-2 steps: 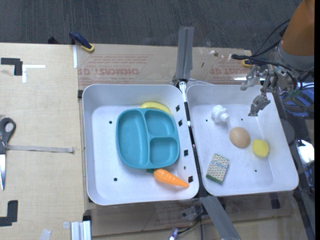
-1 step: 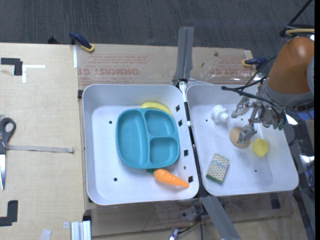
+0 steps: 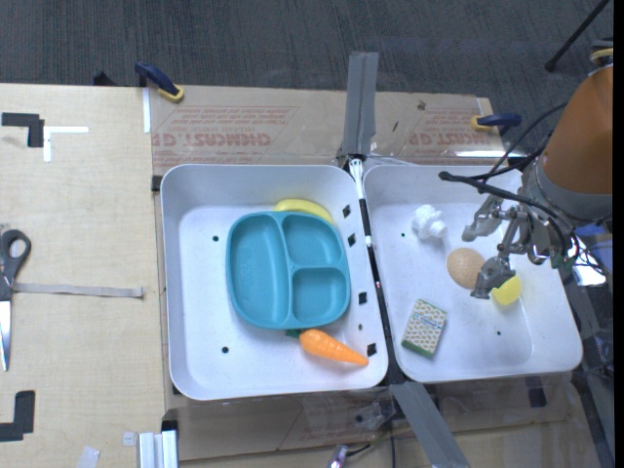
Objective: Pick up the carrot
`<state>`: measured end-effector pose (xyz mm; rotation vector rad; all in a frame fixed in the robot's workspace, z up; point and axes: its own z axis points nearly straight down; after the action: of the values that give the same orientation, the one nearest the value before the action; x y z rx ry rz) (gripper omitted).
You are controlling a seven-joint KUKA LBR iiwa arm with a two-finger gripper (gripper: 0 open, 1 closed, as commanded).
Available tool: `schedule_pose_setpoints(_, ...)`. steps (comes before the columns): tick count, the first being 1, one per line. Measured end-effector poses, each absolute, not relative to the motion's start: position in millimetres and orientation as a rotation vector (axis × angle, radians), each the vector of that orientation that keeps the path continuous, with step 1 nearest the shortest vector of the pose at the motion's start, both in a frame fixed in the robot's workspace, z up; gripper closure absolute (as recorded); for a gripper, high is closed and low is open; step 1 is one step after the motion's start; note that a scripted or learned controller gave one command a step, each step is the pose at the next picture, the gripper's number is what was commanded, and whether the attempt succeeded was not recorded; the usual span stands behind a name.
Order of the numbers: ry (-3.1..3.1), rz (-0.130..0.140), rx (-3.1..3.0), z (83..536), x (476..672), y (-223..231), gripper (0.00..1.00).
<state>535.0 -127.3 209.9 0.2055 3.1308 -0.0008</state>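
Nearest the camera, the carrot (image 3: 333, 348) lies in the left bin (image 3: 185, 291) at about six o'clock, on the bin floor touching the lower edge of the blue tray (image 3: 289, 269). It is smooth, glossy orange and tapered, the look of a plastic toy, and a round, slick shape like that could roll or squirt out of a pinch. The tray's raised rim could block a finger coming down on that side.

Over in the right bin (image 3: 546, 344), a small green-patterned box (image 3: 425, 327) sits at seven o'clock. The gripper (image 3: 492, 281) hangs above the bin's three o'clock side, well apart from the carrot. Its fingers look parted, with a yellow block (image 3: 506, 291) and a tan egg (image 3: 465, 265) right beside them; whether either is pinched I cannot tell. The risk: the arm closes on one of those instead.

Farther back, a little white lump (image 3: 427, 223) sits at eleven o'clock, and a yellow piece (image 3: 302, 207) peeks from behind the tray.
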Motion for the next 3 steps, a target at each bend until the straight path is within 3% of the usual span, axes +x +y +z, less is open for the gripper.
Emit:
schedule_pose_setpoints(1,3.136,-0.001,0.116,167,571.9,-121,0.00)
schedule_pose_setpoints(2,3.139,0.000,-0.010,192,518.3,-66,0.00)
schedule_pose_setpoints(3,3.082,0.000,-0.592,104,498.2,-123,0.00)
